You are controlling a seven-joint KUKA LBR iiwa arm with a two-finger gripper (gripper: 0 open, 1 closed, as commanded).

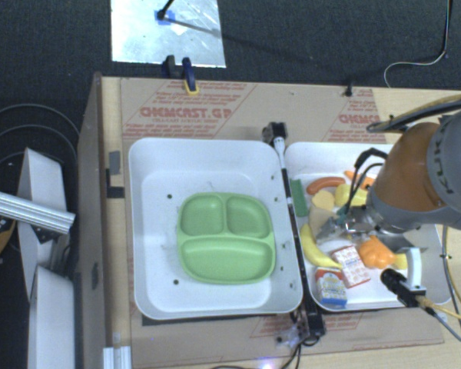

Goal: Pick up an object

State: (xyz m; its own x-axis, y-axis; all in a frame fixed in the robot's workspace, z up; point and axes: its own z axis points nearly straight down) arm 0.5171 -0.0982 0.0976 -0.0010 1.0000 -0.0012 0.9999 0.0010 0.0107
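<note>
Right bin [311, 154], arm [415, 179] hiding clutter, claw [344, 225] unclear

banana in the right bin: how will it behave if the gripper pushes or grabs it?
The banana is curved and smooth, so it would likely pivot or slip under a sideways push. It looks like toy plastic, probably stiff and light. It lies against the right bin divider among other items, so neighbours may shift too.

A yellow banana [313, 248] lies curved along the left side of the right bin [307, 156]. Near it sit a sausage [324, 184], an orange toy [375, 254], a red and white packet [351, 265] and a small cup [330, 287].
</note>
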